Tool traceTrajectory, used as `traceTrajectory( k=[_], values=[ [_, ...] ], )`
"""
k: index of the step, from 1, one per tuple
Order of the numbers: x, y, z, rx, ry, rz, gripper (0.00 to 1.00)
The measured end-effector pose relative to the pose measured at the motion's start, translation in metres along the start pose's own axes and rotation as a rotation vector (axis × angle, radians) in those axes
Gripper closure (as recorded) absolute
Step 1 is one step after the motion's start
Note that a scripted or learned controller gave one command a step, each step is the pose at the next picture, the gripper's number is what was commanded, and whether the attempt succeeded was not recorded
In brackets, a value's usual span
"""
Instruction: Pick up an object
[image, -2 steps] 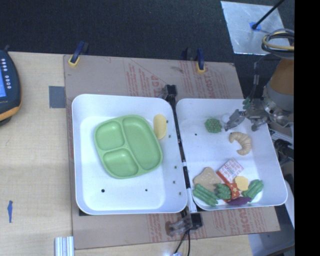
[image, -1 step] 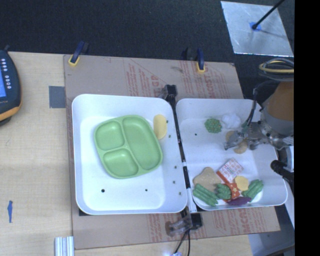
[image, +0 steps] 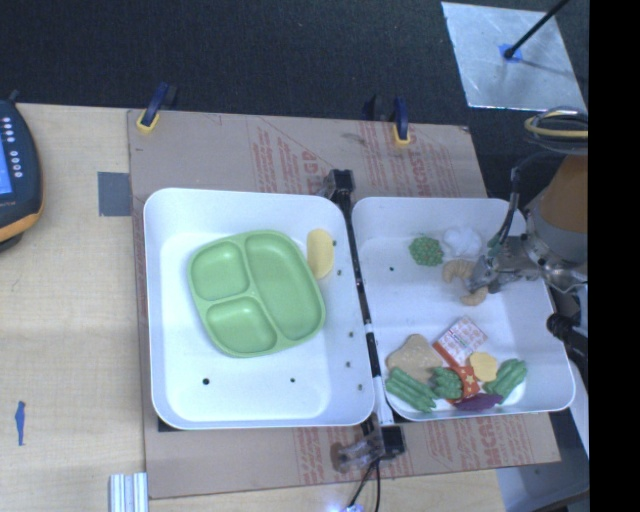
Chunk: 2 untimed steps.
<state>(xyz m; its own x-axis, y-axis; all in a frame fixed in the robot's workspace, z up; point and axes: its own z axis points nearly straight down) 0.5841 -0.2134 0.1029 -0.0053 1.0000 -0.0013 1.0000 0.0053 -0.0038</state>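
My gripper (image: 487, 274) is low in the right bin (image: 400, 330), near its far right side, with its fingertips down at a tan piece (image: 463, 270) and a smaller tan bit (image: 473, 296). A green bumpy ball (image: 426, 250) and a white crumpled thing (image: 462, 238) lie just left of it. At the bin's near edge lies a heap: a tan slice (image: 411, 355), a red and white packet (image: 460, 339), a yellow piece (image: 483, 365), green pods (image: 410, 390) and a purple item (image: 478, 402).
The left bin (image: 180, 400) holds a green divided plate (image: 257, 292) and a pale yellow piece (image: 320, 252) by its right wall. A pendant (image: 15, 170) lies on the bench at far left. Clamps (image: 401, 128) hold the cardboard at the back.
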Motion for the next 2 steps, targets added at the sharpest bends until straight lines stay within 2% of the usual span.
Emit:
traceTrajectory(
  k=[1, 2],
  values=[
    [0.05, -0.016, -0.09, -0.008, 0.002, -0.002, 1.0],
    [0.076, 0.031, -0.077, -0.003, 0.001, -0.002, 1.0]
  ],
)
